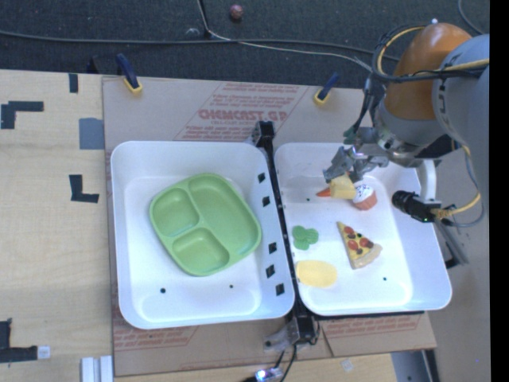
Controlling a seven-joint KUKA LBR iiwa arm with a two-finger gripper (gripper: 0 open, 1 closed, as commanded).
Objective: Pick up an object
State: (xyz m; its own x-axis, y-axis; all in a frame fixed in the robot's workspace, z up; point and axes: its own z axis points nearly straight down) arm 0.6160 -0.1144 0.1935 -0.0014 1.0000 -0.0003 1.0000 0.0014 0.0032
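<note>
My gripper (350, 167) hangs low over the back of the right bin (422, 275), reaching in from the right. Directly beneath its tip lies a pale yellow wedge (343, 187) with a small orange piece (324, 192) at its left end. A red and white round item (365, 199) sits just right of the wedge. The gripper's tip overlaps the top of the yellow wedge. Further forward in the same bin are a toy pizza slice (359, 245), a small green leafy piece (305, 236) and a flat yellow oval (317, 274).
The left bin (127, 237) holds a green divided plate (205, 223), tilted diagonally. A black divider strip (273, 213) runs between the bins. Two clamps (127, 74) (325, 91) pin the cardboard at the back. A black cable fitting (413, 204) juts out beside the right bin's edge.
</note>
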